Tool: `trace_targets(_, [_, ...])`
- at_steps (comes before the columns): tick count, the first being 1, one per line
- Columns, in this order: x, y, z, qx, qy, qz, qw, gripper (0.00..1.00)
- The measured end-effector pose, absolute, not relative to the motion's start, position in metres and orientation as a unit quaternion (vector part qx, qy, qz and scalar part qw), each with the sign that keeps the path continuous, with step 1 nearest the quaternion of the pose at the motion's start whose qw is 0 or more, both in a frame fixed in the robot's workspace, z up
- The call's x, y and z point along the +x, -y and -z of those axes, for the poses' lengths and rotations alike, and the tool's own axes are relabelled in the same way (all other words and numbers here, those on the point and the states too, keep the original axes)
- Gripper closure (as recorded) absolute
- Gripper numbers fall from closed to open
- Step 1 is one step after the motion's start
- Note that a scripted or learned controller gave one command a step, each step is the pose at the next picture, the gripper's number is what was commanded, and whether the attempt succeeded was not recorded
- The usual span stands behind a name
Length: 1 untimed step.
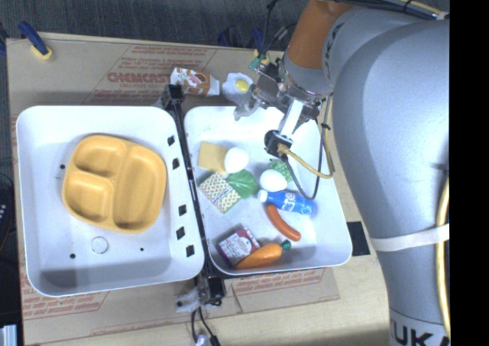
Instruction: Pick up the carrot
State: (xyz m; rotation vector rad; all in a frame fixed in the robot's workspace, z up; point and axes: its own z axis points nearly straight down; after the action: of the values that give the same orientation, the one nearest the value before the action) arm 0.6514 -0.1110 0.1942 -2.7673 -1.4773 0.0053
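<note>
I'd grip the carrot (260, 255), likely light, stiff and slick, mid-body at lower centre; I can't tell the end effector (254, 102) state

Grey arm (382, 100) reaches in from right, orange-banded wrist (309, 39) angled down-left, gripper (250, 101) hanging low.

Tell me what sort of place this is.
Probably a robotics lab bench for grasping trials: a grey robot arm reaches over the right bin, which holds a carrot and other toy food; the left bin holds a yellow tray.
</note>
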Motion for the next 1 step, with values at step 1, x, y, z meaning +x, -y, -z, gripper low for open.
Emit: trace_targets(1, [0.6364, 0.0958, -0.1067, -0.908, 0.420, -0.0026, 0.003, 0.00])
